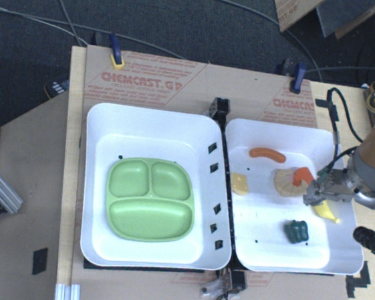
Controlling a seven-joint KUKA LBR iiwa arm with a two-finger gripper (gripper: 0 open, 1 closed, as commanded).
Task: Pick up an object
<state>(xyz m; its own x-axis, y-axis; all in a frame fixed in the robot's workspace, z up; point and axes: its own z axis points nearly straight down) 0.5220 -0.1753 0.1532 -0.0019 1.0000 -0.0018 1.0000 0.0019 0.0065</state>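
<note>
I cannot tell how the jaws stand; the gripper (318,192) hangs low in the right bin (251,253), just beside a yellow piece (329,211) and an orange piece (302,176) lying against a tan lump (283,182). To grip well, I'd centre over 1 item, not 2. That bin also holds a sausage (268,154), a pale yellow chunk (239,183) and a dark green object (296,231). The left bin (102,129) holds a green divided tray (149,199).

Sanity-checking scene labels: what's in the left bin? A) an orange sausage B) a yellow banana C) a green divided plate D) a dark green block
C: the green divided plate lies flat in the left bin, while the small items sit in the right bin near the gripper.
</note>
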